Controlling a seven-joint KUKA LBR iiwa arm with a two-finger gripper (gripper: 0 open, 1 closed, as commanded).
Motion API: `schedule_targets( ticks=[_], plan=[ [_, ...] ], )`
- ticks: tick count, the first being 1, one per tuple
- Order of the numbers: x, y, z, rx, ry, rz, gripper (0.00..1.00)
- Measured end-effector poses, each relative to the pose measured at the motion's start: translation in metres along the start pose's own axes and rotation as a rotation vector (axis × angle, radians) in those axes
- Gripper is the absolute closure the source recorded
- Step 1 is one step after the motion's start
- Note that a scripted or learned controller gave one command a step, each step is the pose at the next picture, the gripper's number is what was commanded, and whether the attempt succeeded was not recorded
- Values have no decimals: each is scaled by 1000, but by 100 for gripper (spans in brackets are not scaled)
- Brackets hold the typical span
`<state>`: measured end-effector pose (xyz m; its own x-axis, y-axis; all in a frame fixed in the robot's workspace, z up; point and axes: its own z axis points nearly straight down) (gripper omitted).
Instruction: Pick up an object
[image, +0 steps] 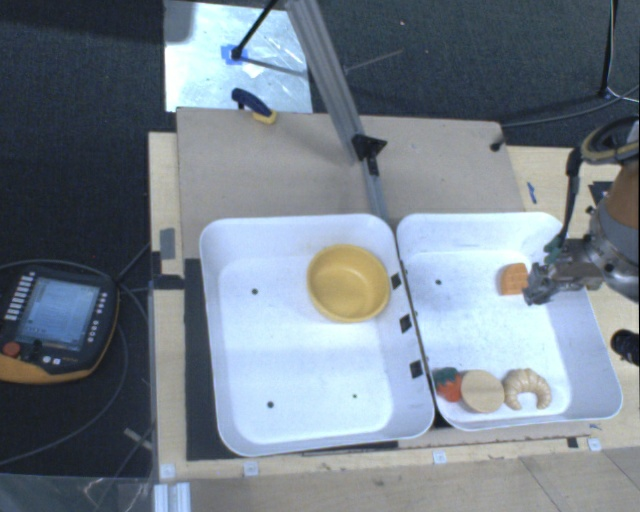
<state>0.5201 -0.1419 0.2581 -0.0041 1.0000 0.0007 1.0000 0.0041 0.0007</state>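
Sitting beside the hand (541, 283): small orange block (513, 279).

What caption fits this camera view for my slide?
Gripper beside an orange block in the right bin; yellow bowl in the left bin.

A pale wooden table (330, 165) stands on dark grey carpet floor (75, 130). A yellow handheld control pendant (52, 322) lies on the carpet at left.

A robot lab is shown: two white bins (300, 420) are set on a bench (300, 160), and a robot control pad (55, 322) is left on dark carpet (70, 120).
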Motion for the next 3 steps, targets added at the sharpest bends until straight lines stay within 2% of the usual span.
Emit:
schedule_targets(
  ticks=[3],
  plan=[
    [169, 41, -3, 0, 1, -2, 100]
  ],
)
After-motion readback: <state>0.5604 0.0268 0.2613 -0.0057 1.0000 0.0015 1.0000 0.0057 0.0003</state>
